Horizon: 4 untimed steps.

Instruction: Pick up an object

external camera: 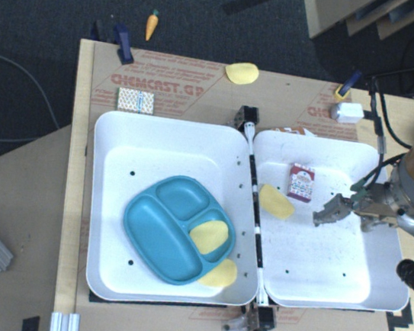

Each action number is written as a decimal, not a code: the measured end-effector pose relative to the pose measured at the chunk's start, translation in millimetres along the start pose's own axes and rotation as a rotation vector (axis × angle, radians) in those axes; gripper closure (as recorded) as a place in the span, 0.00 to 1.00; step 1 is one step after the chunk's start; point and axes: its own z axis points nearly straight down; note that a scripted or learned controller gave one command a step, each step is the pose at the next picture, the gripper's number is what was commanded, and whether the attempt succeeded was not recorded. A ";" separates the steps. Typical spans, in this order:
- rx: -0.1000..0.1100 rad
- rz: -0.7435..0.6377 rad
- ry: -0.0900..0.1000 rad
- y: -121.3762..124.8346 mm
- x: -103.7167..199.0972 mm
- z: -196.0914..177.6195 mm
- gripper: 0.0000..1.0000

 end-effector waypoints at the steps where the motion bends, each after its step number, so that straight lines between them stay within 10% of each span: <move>1: 0.005 0.000 0.001 55.4 -0.9 125.9 0.00; 2: 0.000 0.000 0.000 125.9 -2.0 169.8 0.00; 3: -0.002 0.001 0.000 126.2 -2.0 159.8 1.00; 4: -0.002 0.001 0.000 126.1 -1.9 160.0 0.00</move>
